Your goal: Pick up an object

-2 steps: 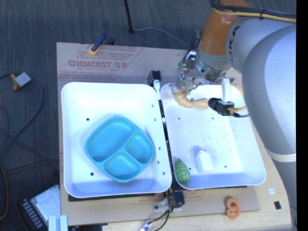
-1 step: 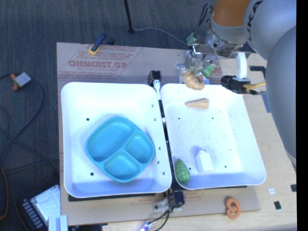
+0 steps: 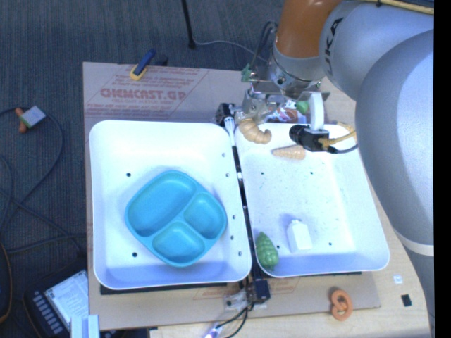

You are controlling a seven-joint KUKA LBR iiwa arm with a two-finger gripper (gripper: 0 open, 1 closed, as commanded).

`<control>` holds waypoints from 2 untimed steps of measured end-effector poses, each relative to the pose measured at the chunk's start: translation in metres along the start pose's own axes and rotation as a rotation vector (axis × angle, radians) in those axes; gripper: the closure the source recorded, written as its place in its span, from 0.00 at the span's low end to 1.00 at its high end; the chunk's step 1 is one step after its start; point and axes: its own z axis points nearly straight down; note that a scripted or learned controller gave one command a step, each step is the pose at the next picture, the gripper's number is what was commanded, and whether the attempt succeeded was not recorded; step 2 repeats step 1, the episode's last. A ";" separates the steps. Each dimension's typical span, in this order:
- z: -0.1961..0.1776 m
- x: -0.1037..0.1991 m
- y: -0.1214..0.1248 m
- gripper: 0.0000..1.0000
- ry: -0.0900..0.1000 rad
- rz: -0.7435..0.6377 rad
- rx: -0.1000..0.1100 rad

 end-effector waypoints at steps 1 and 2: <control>0.065 0.081 -0.006 1.00 0.001 -0.001 0.001; 0.065 0.081 -0.006 1.00 0.001 -0.001 0.001</control>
